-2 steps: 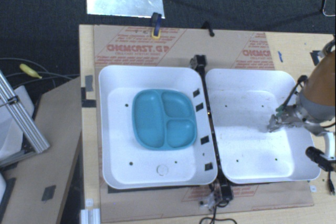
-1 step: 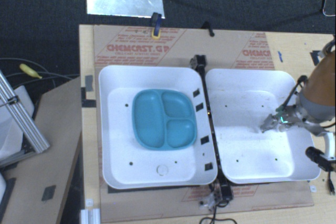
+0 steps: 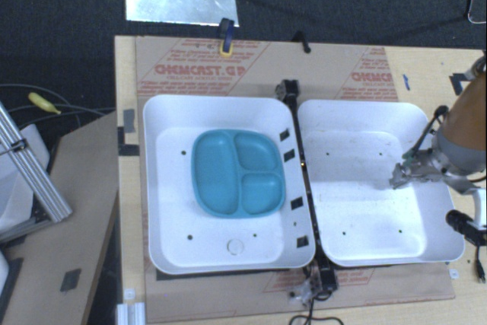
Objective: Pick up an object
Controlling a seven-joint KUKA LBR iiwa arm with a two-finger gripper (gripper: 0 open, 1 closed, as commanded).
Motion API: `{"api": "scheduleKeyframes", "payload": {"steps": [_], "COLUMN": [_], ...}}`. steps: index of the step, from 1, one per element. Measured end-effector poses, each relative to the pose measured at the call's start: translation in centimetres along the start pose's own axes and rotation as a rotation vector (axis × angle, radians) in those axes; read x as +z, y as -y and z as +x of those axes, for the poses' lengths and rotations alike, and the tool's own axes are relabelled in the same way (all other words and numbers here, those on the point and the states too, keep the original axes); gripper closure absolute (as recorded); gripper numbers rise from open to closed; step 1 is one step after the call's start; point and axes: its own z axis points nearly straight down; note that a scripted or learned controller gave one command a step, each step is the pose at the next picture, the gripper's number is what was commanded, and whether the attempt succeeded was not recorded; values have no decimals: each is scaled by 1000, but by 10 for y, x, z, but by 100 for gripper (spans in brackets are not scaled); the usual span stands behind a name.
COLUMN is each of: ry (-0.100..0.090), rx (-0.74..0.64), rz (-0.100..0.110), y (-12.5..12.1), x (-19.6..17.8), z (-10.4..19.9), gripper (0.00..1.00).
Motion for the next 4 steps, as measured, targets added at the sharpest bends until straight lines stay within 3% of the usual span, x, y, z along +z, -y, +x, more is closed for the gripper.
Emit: {"api": "scheduleKeyframes", "payload": {"steps": [1, 2, 3, 4], "ry": [0, -4, -7, -3], "rx": [0, 2, -15, 2], "rz": [1, 11, 0, 11], "y": [0, 44, -41, 7], "x": [0, 22, 21, 22], "z": [0, 0, 102, 77], "gripper": [0, 0, 0, 0]}}
